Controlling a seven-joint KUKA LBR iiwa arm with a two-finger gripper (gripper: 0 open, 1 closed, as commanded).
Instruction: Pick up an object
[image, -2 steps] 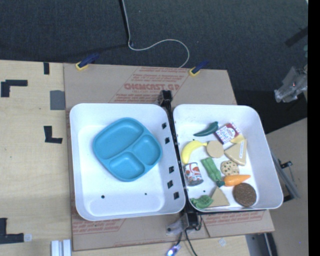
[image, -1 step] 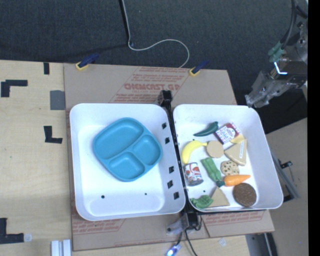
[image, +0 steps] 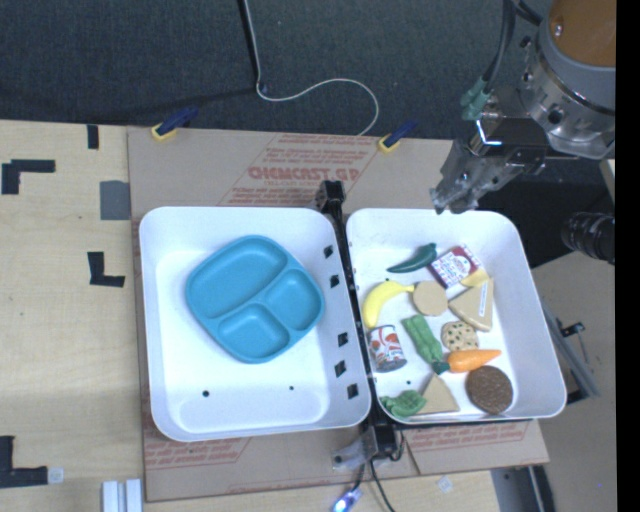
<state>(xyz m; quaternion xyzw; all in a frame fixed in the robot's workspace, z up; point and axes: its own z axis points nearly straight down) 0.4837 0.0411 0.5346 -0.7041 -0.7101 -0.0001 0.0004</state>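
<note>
The right bin (image: 520, 250) holds several toy foods: a yellow banana (image: 384, 297), a dark green pepper (image: 412, 260), a red packet (image: 451, 266), a small can (image: 386, 346), a green pod (image: 424, 337), an orange carrot (image: 472, 359), a cookie (image: 458, 335), a brown round patty (image: 490, 388), cheese and bread wedges (image: 476, 303) and a leafy green (image: 404, 404). My gripper (image: 456, 196) hangs above the right bin's far edge, above the pepper and packet. Nothing shows between its fingers.
The left bin (image: 165, 300) holds a blue three-compartment plate (image: 254, 297). Black clips (image: 333, 195) join the bins along the middle. A white cable (image: 300, 95) loops behind the bins on the cardboard mat. The arm's body (image: 570, 70) fills the upper right.
</note>
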